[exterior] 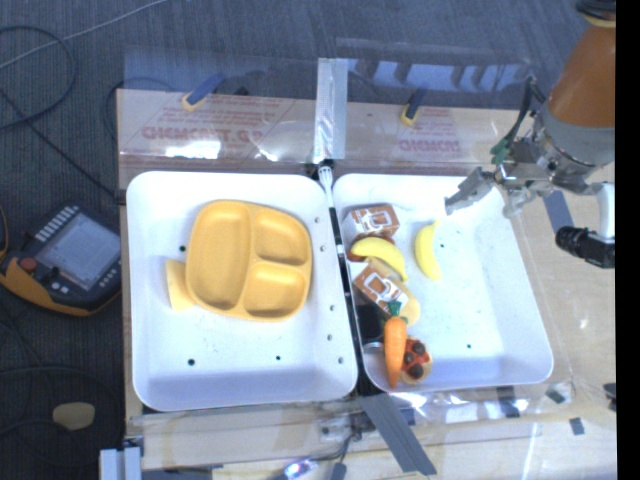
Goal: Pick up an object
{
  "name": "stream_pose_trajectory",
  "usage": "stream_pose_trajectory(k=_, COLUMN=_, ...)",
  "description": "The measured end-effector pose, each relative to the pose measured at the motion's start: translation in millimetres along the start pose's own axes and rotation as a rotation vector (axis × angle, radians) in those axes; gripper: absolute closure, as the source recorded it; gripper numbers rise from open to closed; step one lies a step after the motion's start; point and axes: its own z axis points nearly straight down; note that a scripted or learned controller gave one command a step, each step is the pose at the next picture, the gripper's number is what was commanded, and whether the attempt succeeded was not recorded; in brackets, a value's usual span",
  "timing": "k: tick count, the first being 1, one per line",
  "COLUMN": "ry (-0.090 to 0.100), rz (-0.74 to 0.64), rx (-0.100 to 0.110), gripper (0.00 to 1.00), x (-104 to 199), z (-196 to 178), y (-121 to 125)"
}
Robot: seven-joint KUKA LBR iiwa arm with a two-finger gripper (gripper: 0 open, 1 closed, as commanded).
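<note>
Gripper [480, 190] — seemingly empty — hovers just right of banana [427, 251].

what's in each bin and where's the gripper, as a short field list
left bin: yellow divided plate, lying flat
right bin: toy food crowded along its left wall
items: banana, carrot, two brown-and-white pieces, yellow piece
banana: lies apart from the cluster, nearer the bin's middle
gripper: over the right bin's far right corner, holding nothing
task state: no object picked up yet
</note>
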Motion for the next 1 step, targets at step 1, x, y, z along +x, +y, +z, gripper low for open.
stream_pose_trajectory(k=1, ry=-0.003, rz=0.110, rx=0.003, gripper=0.00, x=1.1, z=92.6, y=8.2)
